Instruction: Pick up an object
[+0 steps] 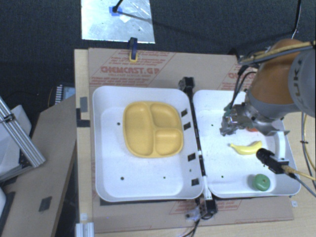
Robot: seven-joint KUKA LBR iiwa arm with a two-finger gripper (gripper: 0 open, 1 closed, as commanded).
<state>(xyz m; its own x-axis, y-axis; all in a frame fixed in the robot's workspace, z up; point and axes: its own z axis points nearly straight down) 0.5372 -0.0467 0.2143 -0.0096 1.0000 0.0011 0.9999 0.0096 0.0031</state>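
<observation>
The green round object (260,182) lies nearest the camera, in the front corner of the right bin (212,147), well apart from my hand (228,125). My hand hangs low over the middle of that bin, and I cannot tell whether it is apart or together, nor see anything in it. Just beside it, toward the front, lies the yellow banana (246,147), loose on the bin floor, the closest thing for me to take. My arm (276,83) reaches in from the right, bent down steeply at the wrist. Farther out, the left bin (106,147) carries a yellow divided plate (152,129), flat in its centre. Both bins sit on the cardboard-covered tabletop (128,68).
</observation>
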